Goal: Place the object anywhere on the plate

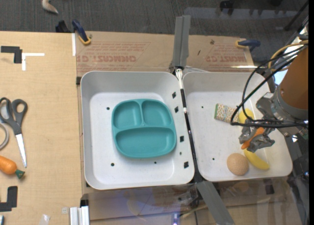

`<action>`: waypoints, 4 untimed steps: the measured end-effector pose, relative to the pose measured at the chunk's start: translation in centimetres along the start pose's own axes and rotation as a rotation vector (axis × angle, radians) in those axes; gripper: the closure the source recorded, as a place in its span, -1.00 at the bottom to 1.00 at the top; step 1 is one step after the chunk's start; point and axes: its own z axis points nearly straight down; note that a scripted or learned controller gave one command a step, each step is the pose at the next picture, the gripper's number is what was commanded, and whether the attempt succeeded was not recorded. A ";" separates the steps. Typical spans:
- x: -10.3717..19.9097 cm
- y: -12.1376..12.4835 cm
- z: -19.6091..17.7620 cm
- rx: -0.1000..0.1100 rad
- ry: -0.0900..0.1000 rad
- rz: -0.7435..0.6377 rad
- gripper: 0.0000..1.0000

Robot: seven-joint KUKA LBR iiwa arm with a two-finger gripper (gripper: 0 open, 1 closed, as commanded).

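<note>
A teal divided plate (144, 128) lies in the left white bin (93, 121). My gripper (254, 138) is low over the right side of the right bin (206, 135), directly at a small orange object (248, 143) that pokes out from beneath it. A yellow banana (257, 160) lies just in front of the gripper, and a tan egg-shaped ball (238, 164) sits to its left. A small patterned block (224, 112) rests toward the bin's back. The arm and its cables hide part of the orange object and a yellow thing (248, 116) behind them.
Scissors (14, 123) and a toy carrot (9, 166) lie on the wooden bench at far left. Cardboard runs behind both bins. A divider with clips (182, 121) separates the bins. Black cables (255, 86) loop over the right bin.
</note>
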 end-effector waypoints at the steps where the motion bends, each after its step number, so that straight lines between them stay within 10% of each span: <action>1: -6.9 1.6 -3.9 0.001 -0.001 -0.224 1.00; 2: -12.5 3.6 1.4 -0.001 0.001 -0.387 1.00; 3: -17.3 5.7 -3.2 0.000 -0.002 -0.617 1.00; 4: -19.4 13.0 -8.7 -0.002 -0.002 -1.055 1.00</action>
